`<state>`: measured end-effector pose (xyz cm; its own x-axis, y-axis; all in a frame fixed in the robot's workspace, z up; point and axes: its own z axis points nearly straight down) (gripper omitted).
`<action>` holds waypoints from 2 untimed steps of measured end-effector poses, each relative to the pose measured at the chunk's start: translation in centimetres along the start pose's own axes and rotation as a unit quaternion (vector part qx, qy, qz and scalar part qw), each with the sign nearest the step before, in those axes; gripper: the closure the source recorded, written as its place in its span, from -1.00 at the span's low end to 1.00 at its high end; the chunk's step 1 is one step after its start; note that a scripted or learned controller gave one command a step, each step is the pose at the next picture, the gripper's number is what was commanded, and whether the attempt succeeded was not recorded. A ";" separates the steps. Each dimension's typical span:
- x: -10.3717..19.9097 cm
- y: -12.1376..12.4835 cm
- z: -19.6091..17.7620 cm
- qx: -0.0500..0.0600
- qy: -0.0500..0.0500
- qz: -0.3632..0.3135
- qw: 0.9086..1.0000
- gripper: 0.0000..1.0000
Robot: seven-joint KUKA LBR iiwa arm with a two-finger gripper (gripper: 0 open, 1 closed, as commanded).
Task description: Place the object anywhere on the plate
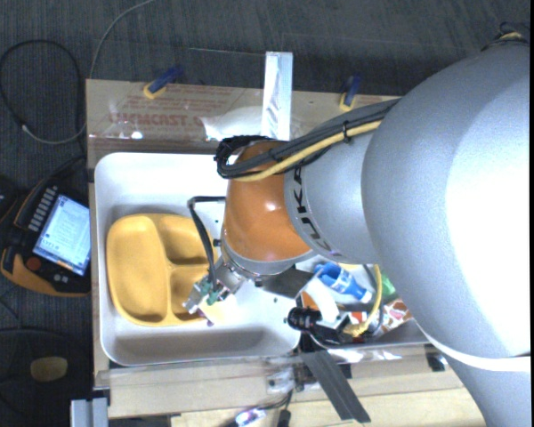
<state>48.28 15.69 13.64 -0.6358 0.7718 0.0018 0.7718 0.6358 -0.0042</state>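
A yellow divided plate lies in the left part of the left white bin. My gripper hangs low over the plate's right front corner, below the orange wrist band. A small green and white thing shows right at the gripper's tip, touching or just above the plate's edge. I cannot tell whether it is held. The big grey arm covers most of the right side.
The right bin holds several jumbled items, among them a blue and white package and orange and green pieces. A teach pendant and cables lie on the floor to the left. Blue clamps grip the bench's back edge.
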 end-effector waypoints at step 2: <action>-3.6 8.2 2.3 -0.004 -0.017 -0.022 1.000 -1.00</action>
